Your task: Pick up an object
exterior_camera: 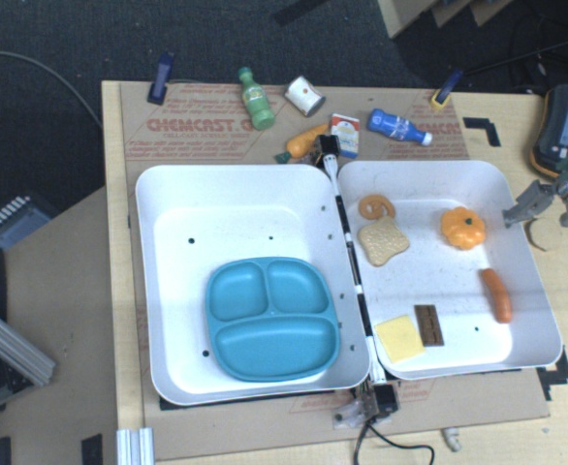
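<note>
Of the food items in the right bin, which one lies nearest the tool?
The orange pumpkin, near the bin's right wall, beside the tool. The sausage lies lower; the pretzel and the toast sit by the left wall.

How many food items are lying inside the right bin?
6. A pretzel and a toast slice near the left wall, a pumpkin and a sausage toward the right, a cheese slice and a chocolate bar in front.
</note>
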`<state>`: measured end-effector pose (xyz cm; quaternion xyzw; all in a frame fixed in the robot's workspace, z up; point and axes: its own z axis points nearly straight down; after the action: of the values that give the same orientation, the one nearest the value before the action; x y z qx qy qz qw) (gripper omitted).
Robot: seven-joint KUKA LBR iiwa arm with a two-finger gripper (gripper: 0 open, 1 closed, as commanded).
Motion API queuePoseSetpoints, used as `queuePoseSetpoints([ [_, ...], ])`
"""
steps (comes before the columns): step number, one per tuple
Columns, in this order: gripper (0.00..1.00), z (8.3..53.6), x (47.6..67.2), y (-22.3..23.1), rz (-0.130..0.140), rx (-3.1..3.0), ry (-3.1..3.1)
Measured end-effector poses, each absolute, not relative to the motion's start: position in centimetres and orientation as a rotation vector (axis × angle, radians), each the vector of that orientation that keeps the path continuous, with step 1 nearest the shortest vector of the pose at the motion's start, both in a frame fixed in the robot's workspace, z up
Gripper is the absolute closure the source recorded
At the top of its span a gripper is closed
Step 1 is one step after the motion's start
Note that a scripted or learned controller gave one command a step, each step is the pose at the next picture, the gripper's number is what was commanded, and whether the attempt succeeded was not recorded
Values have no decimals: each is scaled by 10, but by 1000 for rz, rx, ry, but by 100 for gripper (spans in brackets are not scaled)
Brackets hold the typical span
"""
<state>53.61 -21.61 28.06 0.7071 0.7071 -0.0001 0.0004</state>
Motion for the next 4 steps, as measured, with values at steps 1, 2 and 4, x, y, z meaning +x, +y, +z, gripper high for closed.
queuePoseSetpoints([
  [1, 0, 183, 531, -192, -1, 2222, 2222],
  [2, 0, 89, 591, -210, -1, 2221, 2222],
  [4, 100, 95, 628, -192, 1, 2215, 2221],
])
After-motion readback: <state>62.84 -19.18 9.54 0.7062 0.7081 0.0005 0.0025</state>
